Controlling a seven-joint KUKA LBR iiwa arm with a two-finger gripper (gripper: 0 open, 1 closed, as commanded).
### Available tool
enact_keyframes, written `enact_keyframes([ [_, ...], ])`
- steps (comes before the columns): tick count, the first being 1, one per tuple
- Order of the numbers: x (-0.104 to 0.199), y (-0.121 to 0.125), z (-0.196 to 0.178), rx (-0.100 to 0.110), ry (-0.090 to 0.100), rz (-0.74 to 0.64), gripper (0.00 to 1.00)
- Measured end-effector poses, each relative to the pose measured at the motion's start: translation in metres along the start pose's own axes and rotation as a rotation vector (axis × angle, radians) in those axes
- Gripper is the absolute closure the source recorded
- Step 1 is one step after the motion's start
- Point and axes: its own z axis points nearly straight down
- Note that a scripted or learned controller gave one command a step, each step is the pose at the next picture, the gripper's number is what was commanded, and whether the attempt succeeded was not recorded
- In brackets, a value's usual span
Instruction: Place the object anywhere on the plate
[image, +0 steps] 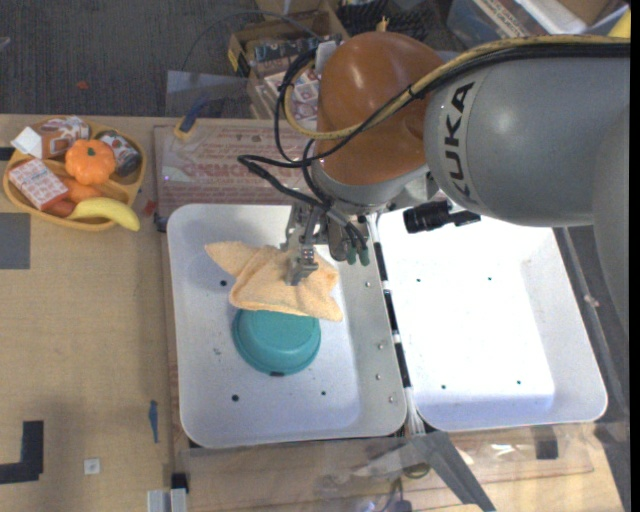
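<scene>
Cloth, yellow and crumpled, draped across the upper rim of a teal plate in the left bin, one corner trailing toward that bin's far left side. Pinched at its raised middle between the closed fingers of the hand, fabric peaking up to the fingertips. Plate lying near the middle of the left bin, its far edge hidden beneath the cloth, its near edge bare and well short of the bin's front wall. Above the hand, the orange band and grey body of the arm, reaching in from the table's right side and crossing over the far corner of the right bin. Black cables looped around the orange section. Right bin brightly lit, showing small dark dots on its white floor. Both bins set touching along their inner walls near the table's middle. At the far left corner of the table, a shallow yellow bowl holding a banana, an orange pumpkin-like toy and a few small printed packets. Clear plastic bag lying flat just behind the left bin, along the table's far edge.
</scene>
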Motion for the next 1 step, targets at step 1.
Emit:
enact_keyframes([
  [1,-0.0002,-0.0002,-0.0004,0.0,-0.001,0.0,0.0],
])
